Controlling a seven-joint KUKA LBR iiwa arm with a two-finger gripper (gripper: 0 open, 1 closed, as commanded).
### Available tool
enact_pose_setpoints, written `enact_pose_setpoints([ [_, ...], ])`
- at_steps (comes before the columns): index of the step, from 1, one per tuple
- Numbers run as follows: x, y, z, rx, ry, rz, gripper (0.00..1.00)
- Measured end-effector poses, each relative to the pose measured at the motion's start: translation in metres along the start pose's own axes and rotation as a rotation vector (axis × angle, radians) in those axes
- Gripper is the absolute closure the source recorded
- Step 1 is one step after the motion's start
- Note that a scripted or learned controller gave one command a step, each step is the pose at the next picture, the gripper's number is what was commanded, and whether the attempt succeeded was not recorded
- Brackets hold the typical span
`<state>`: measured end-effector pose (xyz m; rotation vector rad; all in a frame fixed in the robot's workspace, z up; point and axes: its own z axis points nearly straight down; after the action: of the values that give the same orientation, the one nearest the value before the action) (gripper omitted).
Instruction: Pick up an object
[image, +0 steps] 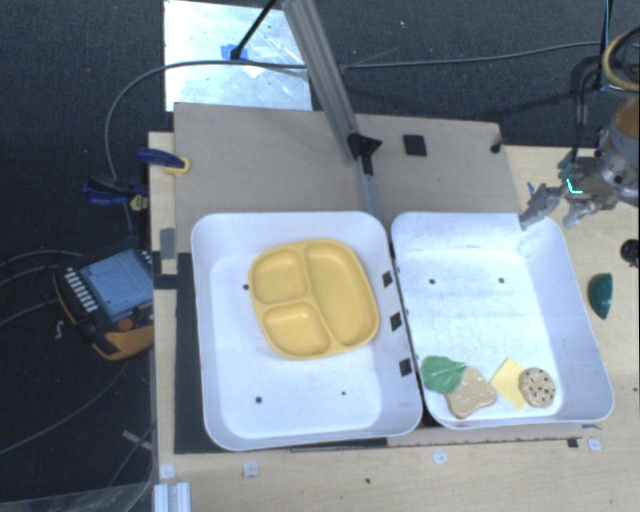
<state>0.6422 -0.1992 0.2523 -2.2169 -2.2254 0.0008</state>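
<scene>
Cookie (537, 386) in right white bin (470, 240)

No words, labels, brands or numbers can be read anywhere, neither on the yellow tray (313, 298) nor on things near it.

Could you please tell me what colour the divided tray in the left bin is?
The divided tray is yellow, seen clearly in the camera view.

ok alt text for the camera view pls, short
Robot gripper hovers over the right bin's far right corner, holding nothing. Toy foods cluster in that bin's near corner: green leaf, bread slice, cheese, cookie. A yellow divided plate sits in the left bin.
</scene>
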Motion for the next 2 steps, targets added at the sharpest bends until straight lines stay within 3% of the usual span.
enact_pose_setpoints([
  [1, 0.0, 0.001, -0.002, -0.003, -0.001, 0.0, 0.0],
  [2, 0.006, -0.003, 0.058, 0.002, 0.0, 0.0, 0.0],
])
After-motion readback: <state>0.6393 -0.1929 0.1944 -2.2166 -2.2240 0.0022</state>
